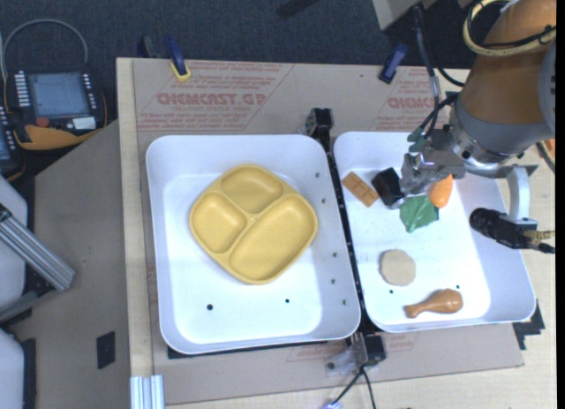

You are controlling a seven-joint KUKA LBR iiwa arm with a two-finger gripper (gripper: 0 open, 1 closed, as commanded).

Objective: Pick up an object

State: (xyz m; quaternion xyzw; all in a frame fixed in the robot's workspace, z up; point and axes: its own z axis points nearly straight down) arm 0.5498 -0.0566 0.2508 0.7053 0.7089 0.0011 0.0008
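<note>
The right bin (503, 297) holds several small items. Near its far left lies an orange-brown block (358, 187), with a small black piece (387, 186) just right of it. A green piece (418, 214) and an orange piece (441, 191) lie close together in the middle. Nearer the front are a round beige disc (397, 268) and a tan drumstick shape (434, 303). My gripper (420, 174) hangs low over the far middle of this bin, directly above the green and orange pieces and beside the black piece. The wrist hides what lies under it.
The left bin (177, 310) contains a yellow divided plate (253, 222). A black clip (319, 120) sits at the far end of the seam between the bins. Cardboard lies under both bins, and a handheld control unit (55, 102) rests off the bench at far left.
</note>
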